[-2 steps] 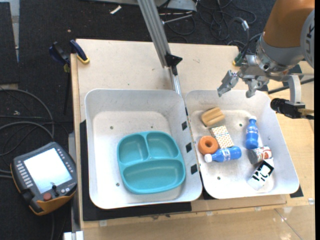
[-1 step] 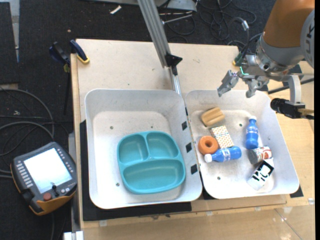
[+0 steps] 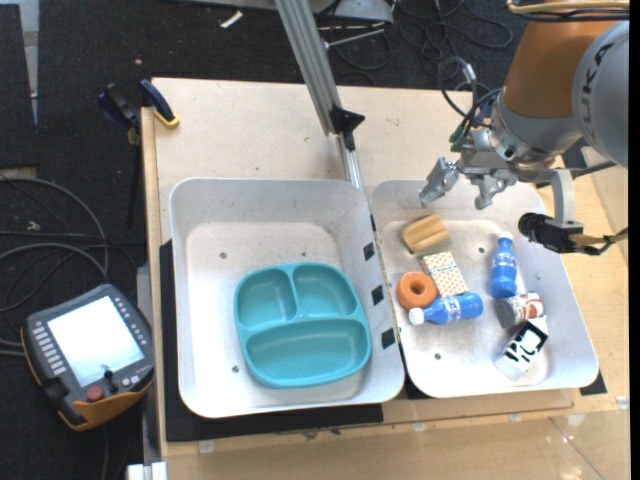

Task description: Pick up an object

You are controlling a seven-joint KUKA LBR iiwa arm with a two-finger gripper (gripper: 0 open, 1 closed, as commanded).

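Fingers of the end effector (image 3: pixel 462 187) spread apart, holding nothing, hovering over the right bin (image 3: pixel 580 363). Tan bread-like block (image 3: pixel 425 233) just below and nearest: best to centre over it, straddle its short sides, descend straight.

Teal tray (image 3: pixel 300 323) — orange donut (image 3: pixel 416 290), blue bottles (image 3: pixel 503 268)

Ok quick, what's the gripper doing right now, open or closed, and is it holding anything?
Gripper: open, holding nothing, above the far end of the right bin.
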